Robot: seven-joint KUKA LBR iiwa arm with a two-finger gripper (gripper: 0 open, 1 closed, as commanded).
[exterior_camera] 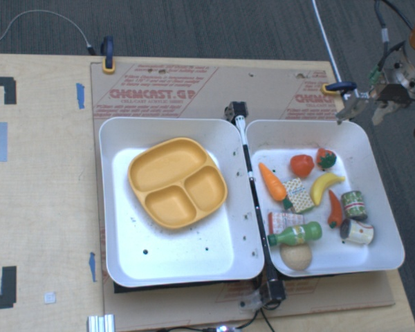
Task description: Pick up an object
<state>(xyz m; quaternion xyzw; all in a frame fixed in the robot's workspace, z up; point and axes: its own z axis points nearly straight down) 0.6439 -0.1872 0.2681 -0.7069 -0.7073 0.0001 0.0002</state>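
The desk (41,185) is viewed from one fixed camera set above it, angled downward, with both white bins (117,254) taken in from moderate height.

A pale wooden bench (41,206) carries a printed cardboard sheet (194,88); two shallow white bins (111,206) (384,206) lie side by side on it.

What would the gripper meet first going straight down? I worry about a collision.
Likely the right bin's far right corner rim; the gripper hangs about over it, though depth is unclear.
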